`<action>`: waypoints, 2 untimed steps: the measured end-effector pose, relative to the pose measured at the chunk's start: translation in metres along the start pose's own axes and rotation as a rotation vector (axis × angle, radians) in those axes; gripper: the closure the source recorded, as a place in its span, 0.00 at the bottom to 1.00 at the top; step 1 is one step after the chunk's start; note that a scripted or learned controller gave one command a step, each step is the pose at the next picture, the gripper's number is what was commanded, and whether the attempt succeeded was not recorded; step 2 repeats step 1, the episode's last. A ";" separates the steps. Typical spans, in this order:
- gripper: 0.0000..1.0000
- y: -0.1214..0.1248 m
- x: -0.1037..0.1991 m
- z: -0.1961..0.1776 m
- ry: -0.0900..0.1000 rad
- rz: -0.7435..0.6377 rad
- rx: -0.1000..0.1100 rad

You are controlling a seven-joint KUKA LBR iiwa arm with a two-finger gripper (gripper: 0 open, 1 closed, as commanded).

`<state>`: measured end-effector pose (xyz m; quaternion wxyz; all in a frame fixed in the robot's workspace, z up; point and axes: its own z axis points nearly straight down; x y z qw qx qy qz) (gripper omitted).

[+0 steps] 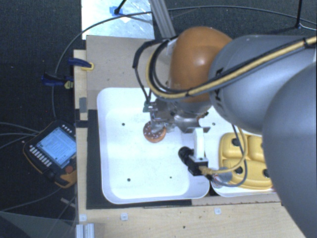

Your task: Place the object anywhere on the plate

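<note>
A small round brown object (153, 133) lies in the left white bin (110, 148), near the middle of its floor. My gripper (159, 119) hangs directly over the object's upper right edge and hides part of it. I cannot make out whether it is touching the object. The yellow plate (247, 157) sits in the right bin (233, 191), partly covered by the grey arm (267, 78) and its orange band (198, 58).
A black connector with a cable (190, 163) hangs off the wrist over the left bin's right side. A teach pendant (52, 150) lies on the floor to the left of the bench. Blue and yellow clamps (74, 66) grip the bench's left edge.
</note>
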<state>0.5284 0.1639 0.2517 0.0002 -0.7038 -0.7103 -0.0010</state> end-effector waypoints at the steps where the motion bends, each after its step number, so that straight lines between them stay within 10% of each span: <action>1: 0.00 0.000 -0.002 0.000 -0.001 0.004 0.000; 2: 0.00 0.000 -0.002 0.000 -0.001 0.004 0.000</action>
